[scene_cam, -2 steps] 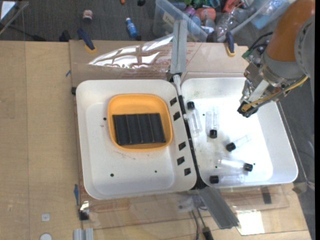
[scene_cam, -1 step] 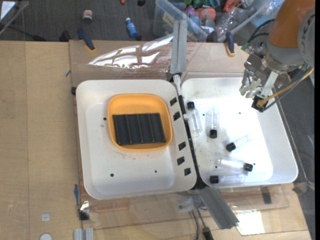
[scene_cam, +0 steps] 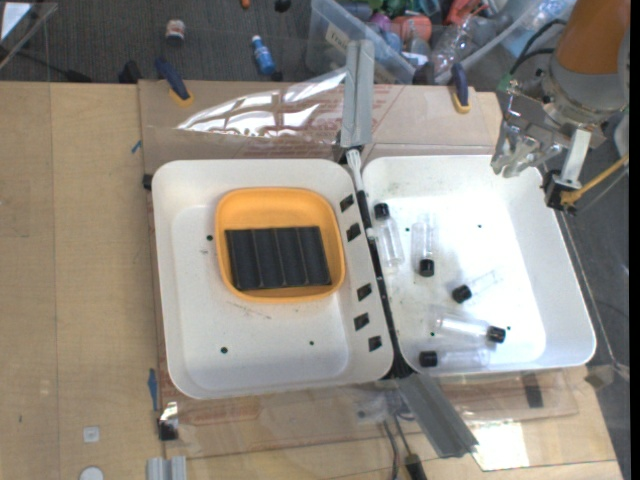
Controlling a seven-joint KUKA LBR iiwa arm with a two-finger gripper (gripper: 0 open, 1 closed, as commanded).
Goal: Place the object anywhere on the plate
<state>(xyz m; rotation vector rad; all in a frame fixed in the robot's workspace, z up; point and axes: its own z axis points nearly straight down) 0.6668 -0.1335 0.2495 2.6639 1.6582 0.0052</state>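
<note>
While the vials lie scattered: clear vials (scene_cam: pixel 466 329) rest in the right bin (scene_cam: pixel 560 268), well apart from the orange plate (scene_cam: pixel 280 203).
Fingers (scene_cam: pixel 505 160): spread apart, holding nothing, above the bin's far rim.
Risk: vials are clear, round, likely to roll or slip.

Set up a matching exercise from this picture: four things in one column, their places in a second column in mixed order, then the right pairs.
Things:
1. orange plate
2. black ribbed block
3. clear vials with black caps
4. gripper

Places:
A. over the far edge of the right bin
B. lying on the plate
C. scattered on the right bin's floor
D. in the left bin

Pairs: 1-D, 2-B, 3-C, 4-A
</note>
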